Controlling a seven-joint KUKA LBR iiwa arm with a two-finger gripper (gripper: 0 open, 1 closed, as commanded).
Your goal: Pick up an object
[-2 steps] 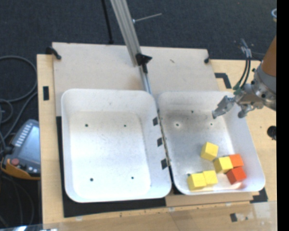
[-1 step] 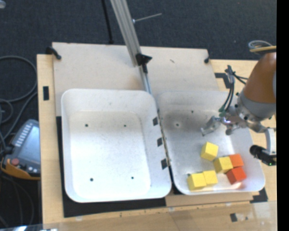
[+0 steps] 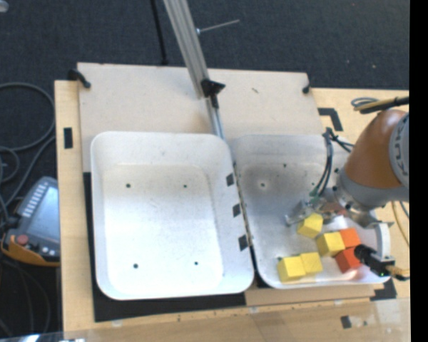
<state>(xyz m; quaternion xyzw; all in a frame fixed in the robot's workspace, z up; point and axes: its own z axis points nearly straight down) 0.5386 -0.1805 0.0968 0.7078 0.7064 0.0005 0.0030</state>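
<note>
Several small blocks lie in the right bin, near its front right corner. One yellow block sits just below my gripper, touching or nearly touching it. Another yellow block lies beside an orange block. A red block rests by the front rim. Two more yellow blocks sit side by side at the front edge. The arm's orange band hangs over the bin's right side and hides part of it.
The left bin stands beside the right one, with a dividing rim between them. A slanted metal rail rises from the back. Cables and a handheld pendant lie on the floor at the left.
</note>
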